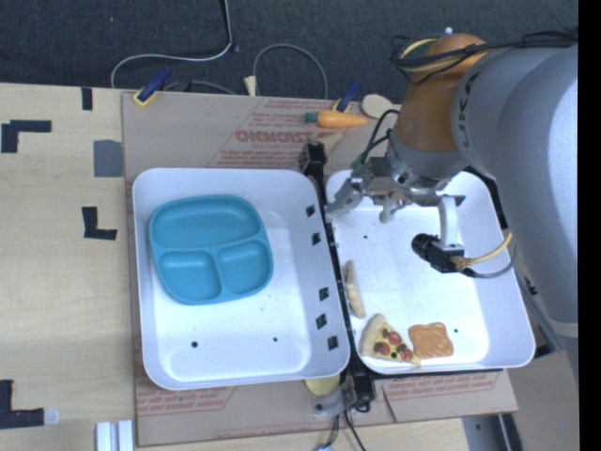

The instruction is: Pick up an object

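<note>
Over the right bin [498, 346] hang the jaws [368, 195], empty, high at its upper left; whether they are parted cannot be told. To grasp well, they should descend squarely over one piece. Low in this bin lie a pizza slice [387, 338], toast [431, 340] and a pale strip [353, 289]. A blue tray [210, 249] fills the left bin [169, 365].

I'm looking down at a robotics lab bench. Two white bins [150, 252] sit on taped cardboard [272, 130], loose cables [225, 26] trail over dark carpet, and toy food [390, 338] lies about.
</note>
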